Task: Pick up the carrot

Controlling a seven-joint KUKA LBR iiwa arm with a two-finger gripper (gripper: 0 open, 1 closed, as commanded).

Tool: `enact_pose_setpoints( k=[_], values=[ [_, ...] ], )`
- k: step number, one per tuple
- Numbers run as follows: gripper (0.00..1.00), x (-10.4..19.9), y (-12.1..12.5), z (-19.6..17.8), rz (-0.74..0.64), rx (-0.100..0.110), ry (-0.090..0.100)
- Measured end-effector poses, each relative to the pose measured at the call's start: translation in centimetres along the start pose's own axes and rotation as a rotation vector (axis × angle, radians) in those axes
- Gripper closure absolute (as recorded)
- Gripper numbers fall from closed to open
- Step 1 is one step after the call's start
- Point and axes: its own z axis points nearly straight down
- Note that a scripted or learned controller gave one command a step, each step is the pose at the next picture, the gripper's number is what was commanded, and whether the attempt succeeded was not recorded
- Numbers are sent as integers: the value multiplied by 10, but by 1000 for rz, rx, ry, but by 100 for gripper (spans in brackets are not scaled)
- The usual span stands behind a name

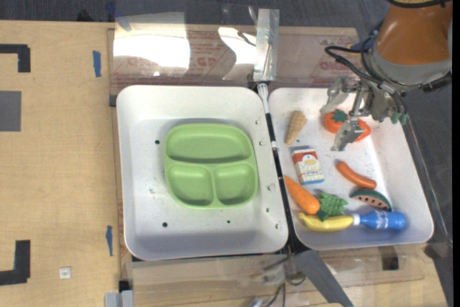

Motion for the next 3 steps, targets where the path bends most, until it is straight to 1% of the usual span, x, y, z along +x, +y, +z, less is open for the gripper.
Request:
enact_pose_setpoints(
  k=[1,2,3],
  values=[
    [0,45,70,24,-63,-3,3],
    [0,125,53,23,58,0,3],
    [0,135,-1,111,-243,-2,4]
  ],
)
